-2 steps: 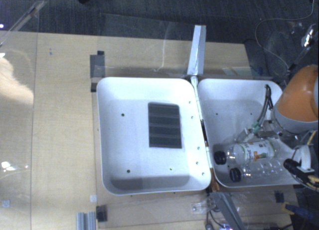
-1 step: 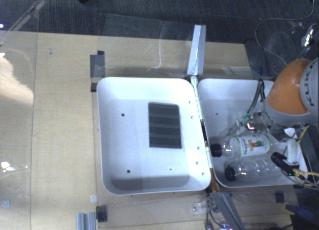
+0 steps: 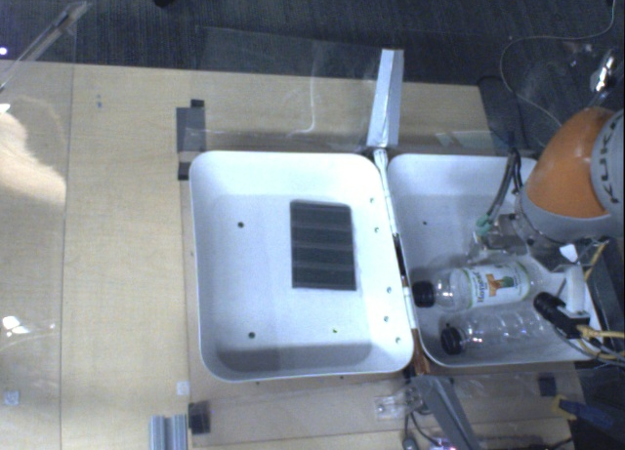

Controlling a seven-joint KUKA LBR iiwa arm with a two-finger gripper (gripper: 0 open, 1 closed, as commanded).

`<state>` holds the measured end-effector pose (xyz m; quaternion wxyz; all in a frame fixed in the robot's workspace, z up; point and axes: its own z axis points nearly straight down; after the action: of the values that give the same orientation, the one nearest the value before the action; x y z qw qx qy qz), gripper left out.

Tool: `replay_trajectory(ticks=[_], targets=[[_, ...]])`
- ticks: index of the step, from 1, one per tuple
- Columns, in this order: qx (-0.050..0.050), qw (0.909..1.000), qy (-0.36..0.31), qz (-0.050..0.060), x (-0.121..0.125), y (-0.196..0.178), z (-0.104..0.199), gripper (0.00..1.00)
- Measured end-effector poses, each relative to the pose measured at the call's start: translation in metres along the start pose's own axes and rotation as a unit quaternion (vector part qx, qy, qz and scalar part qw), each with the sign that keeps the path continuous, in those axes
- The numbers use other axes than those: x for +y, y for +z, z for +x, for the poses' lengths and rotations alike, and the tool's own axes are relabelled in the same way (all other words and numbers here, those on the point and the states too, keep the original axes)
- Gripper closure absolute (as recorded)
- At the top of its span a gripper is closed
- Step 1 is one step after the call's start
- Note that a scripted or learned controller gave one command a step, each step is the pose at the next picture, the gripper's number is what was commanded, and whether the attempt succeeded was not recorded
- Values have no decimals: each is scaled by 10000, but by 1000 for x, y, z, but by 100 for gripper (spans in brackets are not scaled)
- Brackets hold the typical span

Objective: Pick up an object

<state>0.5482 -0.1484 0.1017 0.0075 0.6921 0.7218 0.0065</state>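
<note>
A clear plastic bottle (image 3: 479, 285) with a black cap and a green-and-orange label lies on its side in the right bin (image 3: 439, 180). A second clear bottle (image 3: 490, 331) with a black cap lies just in front of it, near the bin's front wall. A dark ribbed rectangular block (image 3: 322, 245) lies flat in the middle of the left bin (image 3: 283, 161). My gripper (image 3: 495, 239) hangs low in the right bin, directly behind the labelled bottle and close to its top side. The orange band and wrist cover most of it.
The divider between the bins runs from a grey bracket (image 3: 386, 97) at the back to the front. Cables (image 3: 576, 321) trail from the arm over the right bin's right side. Wooden bench surface surrounds the bins.
</note>
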Motion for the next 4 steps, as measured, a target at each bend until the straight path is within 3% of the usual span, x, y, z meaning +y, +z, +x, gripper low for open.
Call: replay_trajectory(ticks=[1,2,3,4], targets=[[0,10000,0,1,0,0,0,0],[-20,9999,-147,23,-55,11,-56,0],[-22,9999,-162,-31,-50,-2,-54,100],[6,9989,-464,59,-26,-91,13,100]])
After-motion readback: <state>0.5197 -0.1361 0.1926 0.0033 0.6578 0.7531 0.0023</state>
